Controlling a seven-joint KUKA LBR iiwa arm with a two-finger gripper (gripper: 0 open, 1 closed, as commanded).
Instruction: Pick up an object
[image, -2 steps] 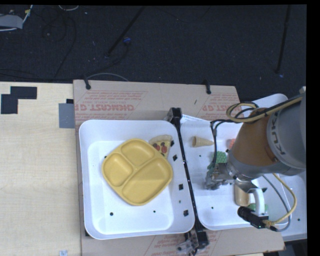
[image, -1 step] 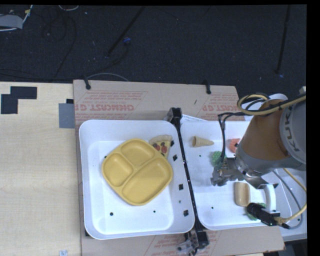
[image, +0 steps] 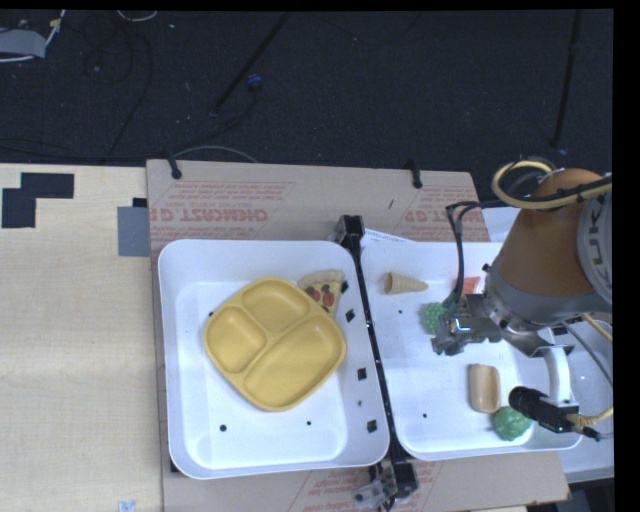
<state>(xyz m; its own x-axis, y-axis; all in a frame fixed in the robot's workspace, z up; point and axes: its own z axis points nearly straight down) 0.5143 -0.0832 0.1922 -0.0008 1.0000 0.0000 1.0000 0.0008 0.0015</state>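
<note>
A: Where is your arm reaching?

B: It is leaning into the right bin from the right, so the end effector is hovering beside the green piece, probably lining up a pick.

A: Is it gripping anything?

B: I cannot tell; you are seeing it too dark and small.

A: What else is lying there?

B: A cone and a tan block; a yellow plate is sitting in the left bin.

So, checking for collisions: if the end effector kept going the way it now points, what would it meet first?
The end effector points left and down into the right bin. The green object sits right beside it and would likely be met first, then the bin floor; depth is unclear.
</note>
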